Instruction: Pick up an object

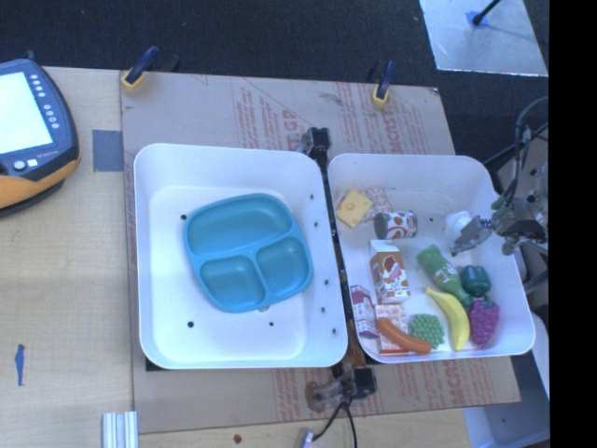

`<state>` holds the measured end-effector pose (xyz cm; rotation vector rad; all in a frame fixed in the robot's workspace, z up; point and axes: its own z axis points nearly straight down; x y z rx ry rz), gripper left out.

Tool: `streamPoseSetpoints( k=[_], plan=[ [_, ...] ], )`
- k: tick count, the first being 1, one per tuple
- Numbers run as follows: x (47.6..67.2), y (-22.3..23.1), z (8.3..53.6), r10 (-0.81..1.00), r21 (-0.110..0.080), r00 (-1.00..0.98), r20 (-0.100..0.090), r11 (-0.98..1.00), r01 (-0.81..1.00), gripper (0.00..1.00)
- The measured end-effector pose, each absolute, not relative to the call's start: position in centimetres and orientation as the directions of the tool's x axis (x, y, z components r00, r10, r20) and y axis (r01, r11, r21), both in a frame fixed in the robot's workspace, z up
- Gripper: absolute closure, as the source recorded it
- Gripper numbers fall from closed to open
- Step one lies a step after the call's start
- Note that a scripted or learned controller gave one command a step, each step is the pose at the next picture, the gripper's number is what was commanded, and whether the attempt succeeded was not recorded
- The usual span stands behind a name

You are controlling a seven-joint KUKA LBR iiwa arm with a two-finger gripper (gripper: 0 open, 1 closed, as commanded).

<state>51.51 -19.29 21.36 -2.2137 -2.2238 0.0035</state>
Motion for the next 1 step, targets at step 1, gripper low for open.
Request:
streamPoseSetpoints(
  k=[1],
  plan=[
    [49.11,-20.16,11.52,1.0,0.009,-0.005,-0.008,0.005,1.0,0.0]
  ],
)
